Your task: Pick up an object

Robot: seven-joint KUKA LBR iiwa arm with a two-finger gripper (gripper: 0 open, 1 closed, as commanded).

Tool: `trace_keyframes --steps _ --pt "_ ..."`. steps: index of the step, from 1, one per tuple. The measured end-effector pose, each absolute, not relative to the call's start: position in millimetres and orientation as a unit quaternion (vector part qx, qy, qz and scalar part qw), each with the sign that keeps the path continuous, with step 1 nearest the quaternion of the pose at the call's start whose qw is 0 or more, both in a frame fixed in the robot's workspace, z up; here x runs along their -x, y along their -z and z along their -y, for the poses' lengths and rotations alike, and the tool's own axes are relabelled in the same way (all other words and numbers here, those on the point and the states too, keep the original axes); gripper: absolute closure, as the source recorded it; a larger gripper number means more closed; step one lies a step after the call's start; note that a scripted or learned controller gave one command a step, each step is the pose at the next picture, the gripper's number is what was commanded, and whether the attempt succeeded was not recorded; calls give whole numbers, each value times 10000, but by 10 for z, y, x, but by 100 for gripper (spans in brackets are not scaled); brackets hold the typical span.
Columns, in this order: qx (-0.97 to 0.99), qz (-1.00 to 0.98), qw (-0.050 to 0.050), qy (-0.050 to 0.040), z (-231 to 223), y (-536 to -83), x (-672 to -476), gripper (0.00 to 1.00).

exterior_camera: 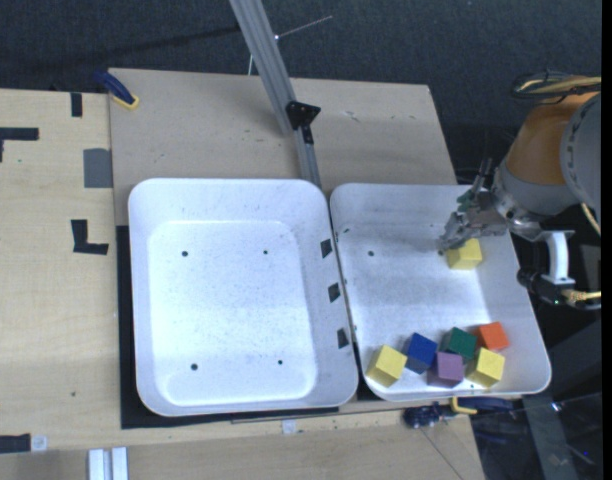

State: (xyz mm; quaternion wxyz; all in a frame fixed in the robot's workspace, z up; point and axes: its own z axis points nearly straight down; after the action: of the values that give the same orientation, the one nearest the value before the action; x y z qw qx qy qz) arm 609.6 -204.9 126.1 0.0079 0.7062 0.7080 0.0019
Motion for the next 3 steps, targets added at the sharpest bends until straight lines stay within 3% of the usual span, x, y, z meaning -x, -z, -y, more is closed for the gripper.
trace_keyframes --steps 1,3 --pt "-7065 -7077 26 -11 2067 -1896 -6113 100" --pt "-7063 -7079 16 -8 2063 -2669 -6096 100"
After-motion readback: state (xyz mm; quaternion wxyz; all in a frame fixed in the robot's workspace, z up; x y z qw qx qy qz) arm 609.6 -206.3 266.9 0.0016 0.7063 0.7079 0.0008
